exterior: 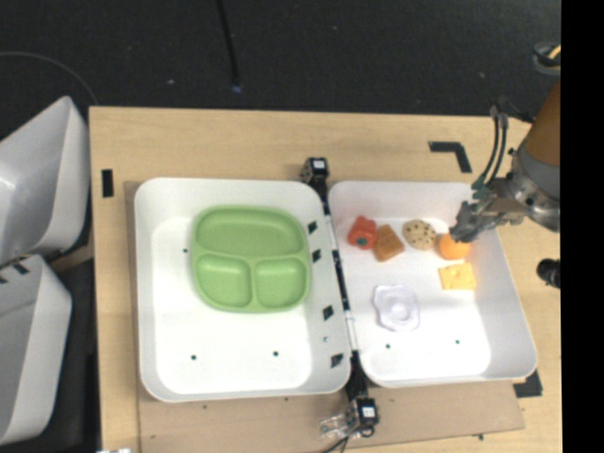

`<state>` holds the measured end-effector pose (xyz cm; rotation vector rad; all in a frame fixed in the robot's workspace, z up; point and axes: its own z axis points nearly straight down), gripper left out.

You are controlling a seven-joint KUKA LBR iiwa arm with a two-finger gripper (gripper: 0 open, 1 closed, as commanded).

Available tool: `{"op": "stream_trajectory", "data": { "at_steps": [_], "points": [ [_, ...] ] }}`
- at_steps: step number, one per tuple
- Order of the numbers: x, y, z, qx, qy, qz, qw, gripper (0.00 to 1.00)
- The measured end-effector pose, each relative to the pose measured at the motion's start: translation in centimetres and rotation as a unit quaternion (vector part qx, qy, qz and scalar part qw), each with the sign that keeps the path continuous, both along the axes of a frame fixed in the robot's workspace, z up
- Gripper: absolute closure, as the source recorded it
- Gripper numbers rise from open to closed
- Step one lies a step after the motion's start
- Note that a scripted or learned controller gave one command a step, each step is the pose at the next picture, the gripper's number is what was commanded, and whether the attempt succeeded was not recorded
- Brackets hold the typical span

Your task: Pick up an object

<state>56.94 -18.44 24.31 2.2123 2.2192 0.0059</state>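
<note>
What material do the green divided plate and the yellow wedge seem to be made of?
The green divided plate looks like moulded plastic: one even colour, rounded compartments and a soft matte sheen. The yellow wedge is probably a plastic toy cheese; its flat colour suggests this, but it is too small to be sure.

Single fixed camera, mounted high above the bench [236, 140], angled down at a slant. Both white bins [160, 347] fill mid-frame; dark floor across the top; arm [538, 149] enters right.

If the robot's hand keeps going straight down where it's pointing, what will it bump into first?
Probably the small orange ball in the right bin. The hand sits right above it, though depth is hard to judge.
</note>
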Motion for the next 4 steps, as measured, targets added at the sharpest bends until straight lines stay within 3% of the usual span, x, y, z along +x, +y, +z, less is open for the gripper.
{"op": "stream_trajectory", "data": {
  "at_steps": [1, 2, 4],
  "points": [
    [0.1, -0.2, 4.2, 0.0001, 0.001, 0.000, 1.0000, 1.00],
    [-0.9, 3.9, 3.8, 0.0012, 0.004, 0.001, 1.0000, 1.00],
    [-2.2, 15.3, 3.0, 0.0021, 0.004, 0.002, 1.0000, 1.00]
  ]
}}
